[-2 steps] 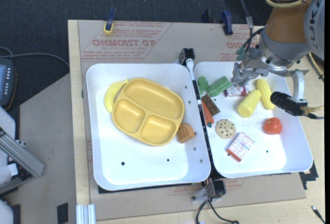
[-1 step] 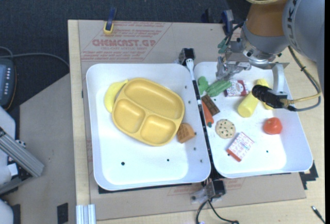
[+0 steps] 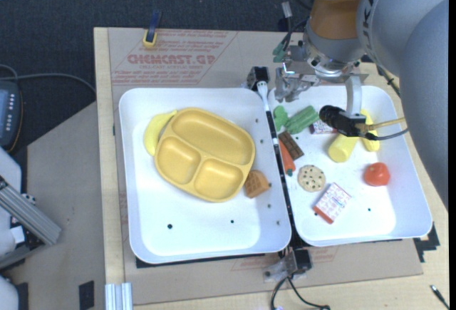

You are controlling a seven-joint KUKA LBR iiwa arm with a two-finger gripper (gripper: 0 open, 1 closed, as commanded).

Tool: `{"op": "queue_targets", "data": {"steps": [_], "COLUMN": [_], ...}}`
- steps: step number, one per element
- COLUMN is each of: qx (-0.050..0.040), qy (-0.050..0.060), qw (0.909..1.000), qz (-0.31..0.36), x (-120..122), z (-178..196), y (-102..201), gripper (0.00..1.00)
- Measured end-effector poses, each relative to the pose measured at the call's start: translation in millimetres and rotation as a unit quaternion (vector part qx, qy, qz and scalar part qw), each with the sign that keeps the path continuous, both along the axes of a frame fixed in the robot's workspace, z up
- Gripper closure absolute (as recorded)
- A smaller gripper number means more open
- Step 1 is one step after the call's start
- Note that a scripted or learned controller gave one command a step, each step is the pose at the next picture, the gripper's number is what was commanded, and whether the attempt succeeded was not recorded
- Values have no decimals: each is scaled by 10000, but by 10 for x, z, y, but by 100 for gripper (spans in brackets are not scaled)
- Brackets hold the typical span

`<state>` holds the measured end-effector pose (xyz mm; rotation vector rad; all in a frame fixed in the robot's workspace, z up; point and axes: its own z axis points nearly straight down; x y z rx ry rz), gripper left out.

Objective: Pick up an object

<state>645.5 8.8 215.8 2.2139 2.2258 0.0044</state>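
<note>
Where the right bin (image 3: 356,226) comes nearest the camera, a red and white packet (image 3: 332,202) lies flat, well apart from the end effector (image 3: 293,88) and on the camera's side of it. A little farther in, a round cookie (image 3: 311,177) rests between the packet and the end effector, and a red tomato (image 3: 377,174) sits off to the picture's right of both. Across the rim, in the left bin (image 3: 199,230), a brown bread piece (image 3: 256,184) touches the edge of a yellow divided plate (image 3: 204,153), which lies to the picture's left of the end effector. Closer to the end effector, an orange carrot (image 3: 286,157) and a brown bar (image 3: 291,144) lie side by side along the right bin's left wall, with a yellow block (image 3: 341,149) to their right. A green piece (image 3: 303,118) lies just on the camera's side of the end effector, apart from it. The end effector hangs over the far left corner of the right bin; whether it is wide or narrow cannot be told. Beyond it, the table (image 3: 171,55) bears red print.
</note>
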Motion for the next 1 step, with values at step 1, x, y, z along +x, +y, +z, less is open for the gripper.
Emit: {"op": "queue_targets", "data": {"steps": [1], "qx": [2], "qy": [2], "qw": [10000], "qz": [-8], "x": [69], "z": [16], "y": [280], "gripper": [100]}}
